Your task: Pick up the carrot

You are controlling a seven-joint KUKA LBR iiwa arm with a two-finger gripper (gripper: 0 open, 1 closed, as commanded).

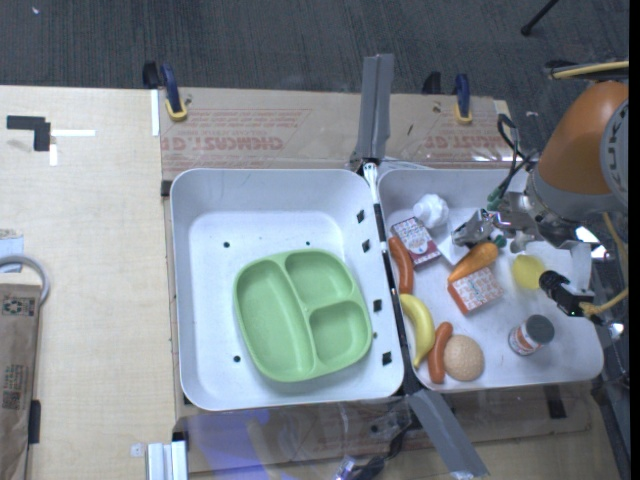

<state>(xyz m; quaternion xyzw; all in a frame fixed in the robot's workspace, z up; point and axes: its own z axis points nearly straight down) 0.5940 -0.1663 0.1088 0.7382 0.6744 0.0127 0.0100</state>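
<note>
The carrot [474, 259] lies tilted in the right bin [560, 373], above a red-and-white packet [476, 289]. The gripper [484, 230] sits at its upper end; jaw state cannot be told. Judged: approach step, closing and lifting next.

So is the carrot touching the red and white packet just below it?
Touching, as far as the camera view shows: the carrot's lower edge meets the top corner of the red and white packet, with no white bin floor visible between them.
</note>
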